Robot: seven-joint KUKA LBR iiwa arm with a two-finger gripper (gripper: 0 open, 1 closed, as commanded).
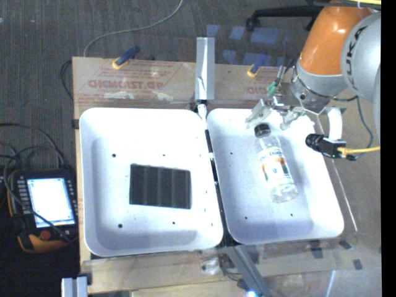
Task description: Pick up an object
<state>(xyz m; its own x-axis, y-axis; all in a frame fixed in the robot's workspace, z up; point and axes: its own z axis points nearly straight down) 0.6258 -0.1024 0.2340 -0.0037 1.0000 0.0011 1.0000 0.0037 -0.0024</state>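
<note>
A handheld control pendant with a lit white screen (48, 202) is seen on the dark floor at the far left, at about 9 o'clock from the bench. 2 shallow white plastic bins are set side by side on the bench. In the left bin (99, 135), a flat dark rectangular ribbed pad (159, 185) is laid near the middle. In the right bin (315, 209), a clear plastic bottle with a black cap and an orange-and-white label (276, 164) is laid on its side, with the cap pointed toward 11 o'clock and the base toward 5 o'clock. The two-finger gripper (276, 113) of the grey arm with the orange band is held just above the cap end of the bottle, at about 12 o'clock from it. Its metal fingers (260, 111) are spread apart, and nothing is pinched between them.
</note>
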